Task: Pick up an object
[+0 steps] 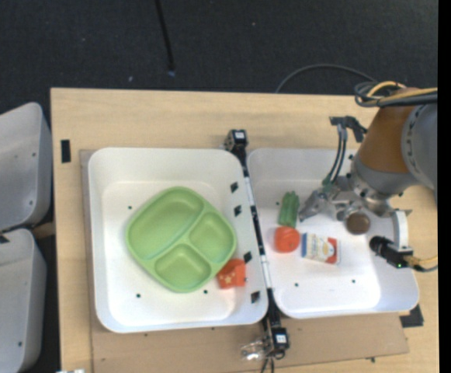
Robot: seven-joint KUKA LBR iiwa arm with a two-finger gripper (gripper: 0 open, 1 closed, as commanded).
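The right bin (341, 298) holds a green oblong object (289, 208), a red-orange round object (286, 239) just below it, and a small white carton with red and blue print (319, 249). My gripper (319, 204) hangs low over the right bin's upper middle. It is just right of the green object and above the carton. Nothing shows between its tips. The grey arm with its orange band (388, 142) reaches in from the right.
The left bin (105, 231) holds a green divided plate (180, 238) and a red-orange object (230, 273) by the plate's lower right corner. A ridge (254, 224) divides the two bins. A small brown round thing (357, 222) sits under the wrist.
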